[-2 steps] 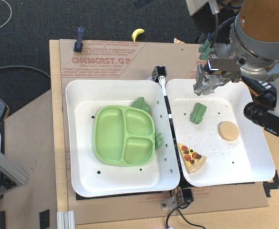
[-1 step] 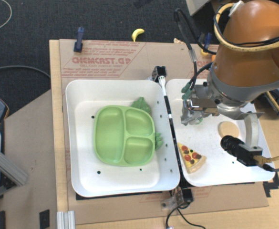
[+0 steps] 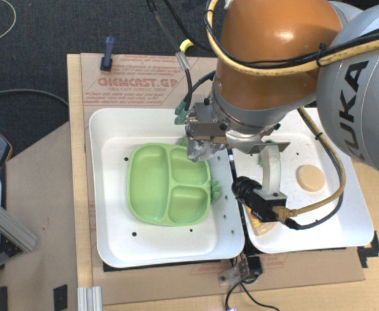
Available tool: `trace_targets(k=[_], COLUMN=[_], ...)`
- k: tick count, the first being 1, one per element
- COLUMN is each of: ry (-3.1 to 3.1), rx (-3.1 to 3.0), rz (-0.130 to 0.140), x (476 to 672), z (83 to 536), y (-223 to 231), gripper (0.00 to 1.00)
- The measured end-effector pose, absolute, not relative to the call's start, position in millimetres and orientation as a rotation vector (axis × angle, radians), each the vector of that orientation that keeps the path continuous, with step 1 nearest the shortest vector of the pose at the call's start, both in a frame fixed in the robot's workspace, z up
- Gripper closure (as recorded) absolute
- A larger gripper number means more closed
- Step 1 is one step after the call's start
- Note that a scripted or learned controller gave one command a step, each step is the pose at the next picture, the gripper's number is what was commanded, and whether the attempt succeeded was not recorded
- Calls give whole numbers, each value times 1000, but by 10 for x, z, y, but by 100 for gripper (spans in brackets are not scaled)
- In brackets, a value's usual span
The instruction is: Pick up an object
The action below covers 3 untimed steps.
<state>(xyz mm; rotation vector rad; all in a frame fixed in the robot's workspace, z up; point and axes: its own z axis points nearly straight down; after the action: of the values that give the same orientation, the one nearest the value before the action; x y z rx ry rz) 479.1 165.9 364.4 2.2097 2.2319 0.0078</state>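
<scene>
A light green divided plate (image 3: pixel 166 184) lies flat in the left bin (image 3: pixel 111 193). My gripper (image 3: pixel 199 149) hangs under the big orange wrist, right over the plate's upper right rim. The wrist body hides most of the fingertips. In the right bin (image 3: pixel 344 206) lies a round tan disc (image 3: pixel 310 178). Part of a yellow object (image 3: pixel 262 224) peeks out beside the black cable connector at that bin's front left.
The grey and orange arm (image 3: pixel 293 57) covers the upper middle and much of the right bin. A black cable and connector (image 3: pixel 257 199) dangle over the divider between the bins. A cardboard sheet (image 3: pixel 137 76) lies behind the bins.
</scene>
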Motion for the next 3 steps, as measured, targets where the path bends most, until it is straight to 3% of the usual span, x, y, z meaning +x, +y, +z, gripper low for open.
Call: trace_targets(k=[1,2,3], ry=[2226,2214,2219], rx=[2208,2237,2227], rz=[33,-24,-8], x=[4790,5004,5341], z=[5453,3914,3159], y=[2259,1383,1138], gripper=[100,100,100])
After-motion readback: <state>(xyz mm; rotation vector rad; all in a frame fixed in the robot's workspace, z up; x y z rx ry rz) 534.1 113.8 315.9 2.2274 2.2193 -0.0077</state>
